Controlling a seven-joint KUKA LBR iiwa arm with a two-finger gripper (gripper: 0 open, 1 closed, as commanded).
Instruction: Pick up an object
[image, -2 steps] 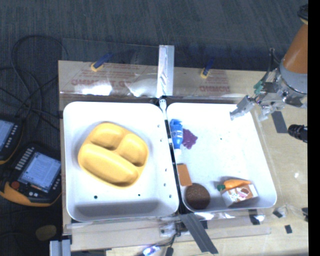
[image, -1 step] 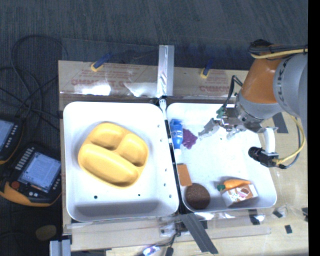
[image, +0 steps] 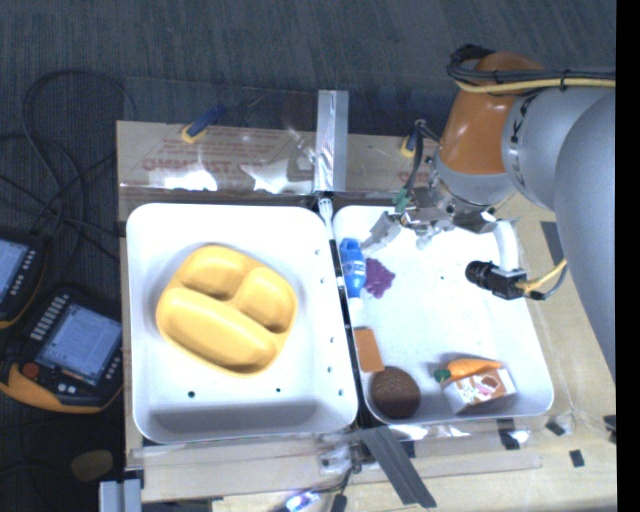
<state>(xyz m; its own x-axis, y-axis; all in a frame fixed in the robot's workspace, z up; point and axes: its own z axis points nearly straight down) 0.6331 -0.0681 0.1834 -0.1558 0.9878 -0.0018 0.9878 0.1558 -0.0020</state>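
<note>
My gripper (image: 401, 234) hangs over the back of the right bin (image: 520, 335), its two fingers (image: 379, 233) spread apart and open with nothing between them. Just below and left of it lies a small purple object (image: 379, 277), and beside that a blue bottle (image: 351, 264) rests against the bin's left wall. An orange block (image: 368, 348) and a brown ball (image: 395, 391) sit at the front left of this bin. Toward the front right corner lies a small carton with an orange carrot picture (image: 477, 382).
The left bin (image: 160, 400) holds a large yellow lumpy object (image: 227, 305). A black fitting (image: 495, 277) on the arm's side hangs over the right bin's right part. Crumpled clear plastic (image: 240, 160) lies behind the bins. Handheld pendants (image: 70, 345) sit off the bench at left.
</note>
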